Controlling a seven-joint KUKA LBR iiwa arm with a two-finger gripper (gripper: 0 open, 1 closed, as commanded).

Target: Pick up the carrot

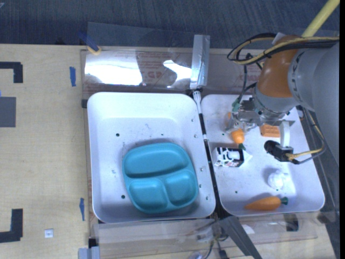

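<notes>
The carrot [263, 203] is orange with a green stub at its right end. It lies flat near the front edge of the right bin [307, 198]. My gripper [240, 124] hangs over the back left part of that bin, well away from the carrot and farther back. Directly below the gripper sits a small orange piece [237, 136]; whether the gripper touches it I cannot tell.
The right bin also holds a black-and-white item [230, 156], a small white lump [276, 180] and an orange block [270, 129] under the wrist. A blue divided plate [160, 181] lies in the left bin [108, 117]. A black cable end [278, 150] hangs from the arm.
</notes>
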